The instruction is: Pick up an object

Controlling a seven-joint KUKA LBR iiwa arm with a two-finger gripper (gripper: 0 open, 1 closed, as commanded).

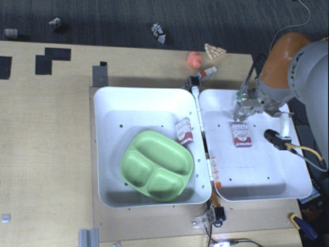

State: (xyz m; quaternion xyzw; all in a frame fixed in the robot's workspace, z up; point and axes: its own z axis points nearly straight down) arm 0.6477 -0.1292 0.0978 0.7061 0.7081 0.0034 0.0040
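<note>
Though near tool point(241, 116), packet point(241, 135) unobstructed.

A small red and white packet point(241, 135) lies flat on the floor of the right-hand bin point(288, 181), toward its upper left part. In the left-hand bin point(110, 107) a light green divided plate point(157, 164) with three compartments rests a bit tilted in the lower middle. A second red and white packet point(183, 130) sits just beside the plate's upper right edge, close to the wall between the two bins.
</note>
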